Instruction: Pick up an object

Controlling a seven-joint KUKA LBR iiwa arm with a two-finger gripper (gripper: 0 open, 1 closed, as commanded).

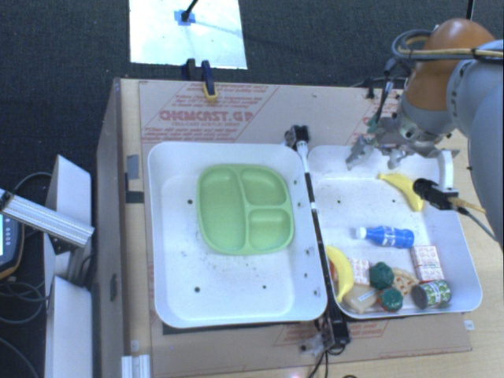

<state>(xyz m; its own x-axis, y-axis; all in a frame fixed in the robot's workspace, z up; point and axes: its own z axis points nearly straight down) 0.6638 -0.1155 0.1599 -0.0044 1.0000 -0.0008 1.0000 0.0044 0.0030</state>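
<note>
Looking down, you see a brown bench (236, 105) lettered in red, standing on dark carpet, with a pale sheet (187, 22) on the floor beyond it. Two white bins sit side by side: the left bin (169, 235) holds a green divided tray (244, 209); the right bin (465, 270) holds the objects. A yellow banana (402, 188) lies near its far edge, a blue bottle (386, 236) on its side mid-bin, a second banana (340, 270) by the divider. Your gripper (376, 156) hangs over the right bin's far rim, fingers spread apart, nothing between them.
</note>
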